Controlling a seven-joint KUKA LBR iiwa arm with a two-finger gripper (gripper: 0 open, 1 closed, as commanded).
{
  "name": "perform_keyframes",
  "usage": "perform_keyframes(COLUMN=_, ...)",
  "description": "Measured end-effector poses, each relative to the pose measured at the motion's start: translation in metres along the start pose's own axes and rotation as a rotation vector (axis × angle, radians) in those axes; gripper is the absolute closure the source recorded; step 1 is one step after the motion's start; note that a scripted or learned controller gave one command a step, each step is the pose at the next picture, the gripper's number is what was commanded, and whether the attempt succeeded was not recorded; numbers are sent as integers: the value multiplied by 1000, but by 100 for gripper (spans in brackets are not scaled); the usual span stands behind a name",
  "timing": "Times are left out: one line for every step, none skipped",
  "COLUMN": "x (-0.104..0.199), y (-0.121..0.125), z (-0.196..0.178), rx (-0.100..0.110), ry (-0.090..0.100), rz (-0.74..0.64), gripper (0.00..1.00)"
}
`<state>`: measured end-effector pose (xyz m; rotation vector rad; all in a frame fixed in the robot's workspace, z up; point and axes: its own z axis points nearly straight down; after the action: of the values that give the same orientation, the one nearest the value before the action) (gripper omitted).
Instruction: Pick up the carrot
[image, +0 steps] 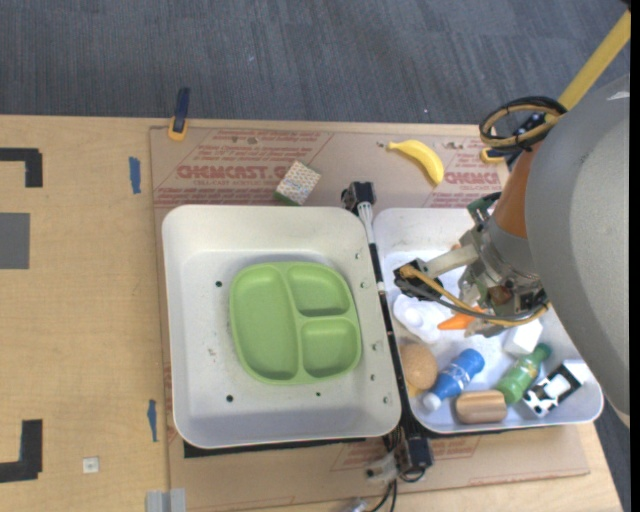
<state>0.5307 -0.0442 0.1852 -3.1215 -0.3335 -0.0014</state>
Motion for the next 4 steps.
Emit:
perform_keyframes(x=-1, y=1, z=1, rx=0, ry=-5, rz=3, gripper=0)
perform_keyframes(x=107, y=-44, z=1, rx=1, ry=-2, rz=-41, gripper=0)
perform_keyframes(x=16, y=-49, z=2, rx=2, ry=-9, rz=-49, gripper=0)
perform_keyframes(x=28, y=-24, z=-20, rx=-2, ry=-2, rz=-117, gripper=0)
